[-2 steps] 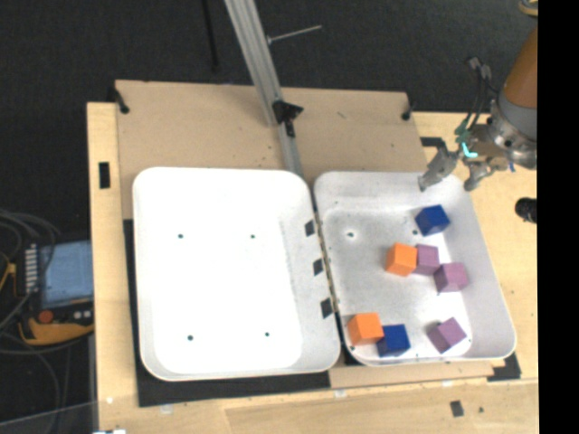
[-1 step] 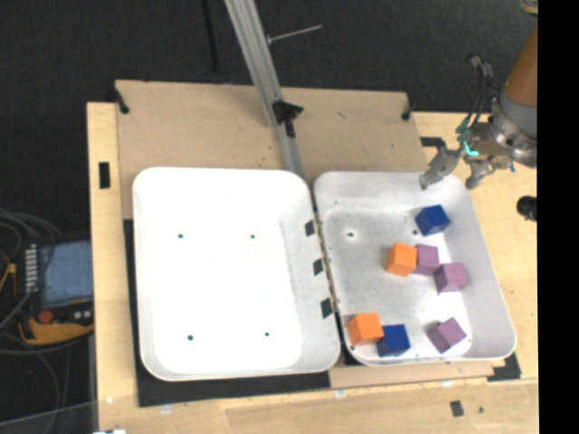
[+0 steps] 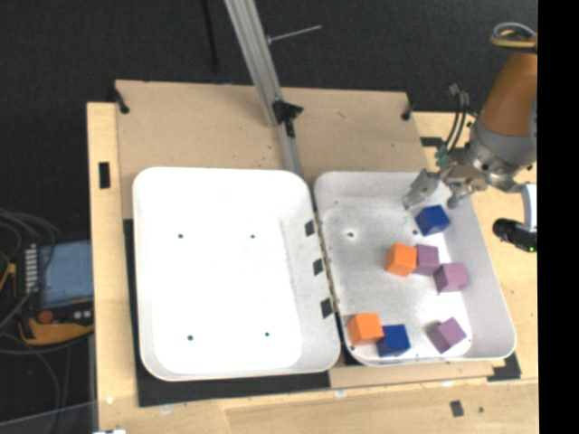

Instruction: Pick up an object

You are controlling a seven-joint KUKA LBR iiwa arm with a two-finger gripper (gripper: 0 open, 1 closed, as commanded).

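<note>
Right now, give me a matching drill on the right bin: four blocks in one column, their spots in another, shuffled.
Things:
1. blue block
2. orange block
3. purple block
4. second orange block

Places:
A. bin's near right corner
B. touching a blue block at the near edge
C. mid-bin, against a purple block
D. just below the tool

Pairs: 1-D, 2-B, 3-A, 4-C

Just below the gripper (image 3: pixel 441 191) sits a blue cube (image 3: pixel 432 220); bare bin floor (image 3: pixel 362 269) lies open to its left.
</note>
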